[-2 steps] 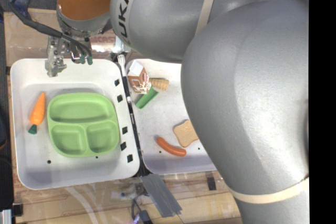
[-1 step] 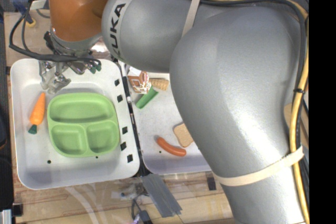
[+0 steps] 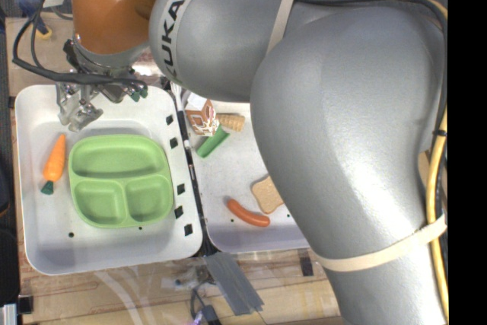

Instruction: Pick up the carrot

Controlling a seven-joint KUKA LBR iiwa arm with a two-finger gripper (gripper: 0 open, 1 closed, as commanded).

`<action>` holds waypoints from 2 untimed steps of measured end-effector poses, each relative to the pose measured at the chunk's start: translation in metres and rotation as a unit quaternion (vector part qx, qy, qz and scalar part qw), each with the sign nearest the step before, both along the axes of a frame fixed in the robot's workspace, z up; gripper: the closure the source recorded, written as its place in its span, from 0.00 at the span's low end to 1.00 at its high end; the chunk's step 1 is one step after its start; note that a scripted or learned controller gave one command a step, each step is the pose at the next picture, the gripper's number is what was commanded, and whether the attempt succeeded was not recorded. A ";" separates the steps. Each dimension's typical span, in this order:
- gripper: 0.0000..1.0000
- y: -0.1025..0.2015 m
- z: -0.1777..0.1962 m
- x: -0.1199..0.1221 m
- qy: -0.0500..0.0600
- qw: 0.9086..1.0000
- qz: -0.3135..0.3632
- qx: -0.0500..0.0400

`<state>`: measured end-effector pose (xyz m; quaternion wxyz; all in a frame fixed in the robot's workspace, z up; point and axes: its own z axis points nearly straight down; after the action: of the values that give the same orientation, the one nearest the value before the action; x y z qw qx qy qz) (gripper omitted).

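Carrot first: your metal end effector hangs just above the small orange carrot. I cannot tell its state. Go down slowly, beside the green plastic tray.

I see even, bright overhead light on the left bin, whose white floor is near washed out. The arm above it carries a soft sheen and looks slightly soft, being close to the lens. Left of that bin, the surroundings fall dark.
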<state>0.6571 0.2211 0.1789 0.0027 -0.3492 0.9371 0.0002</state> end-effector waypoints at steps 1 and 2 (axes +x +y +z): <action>1.00 0.001 0.012 0.001 -0.002 1.000 0.001 0.001; 1.00 0.003 0.024 0.002 -0.005 1.000 0.002 0.002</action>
<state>0.6590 0.2238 0.2026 0.0082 -0.3513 0.9362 0.0005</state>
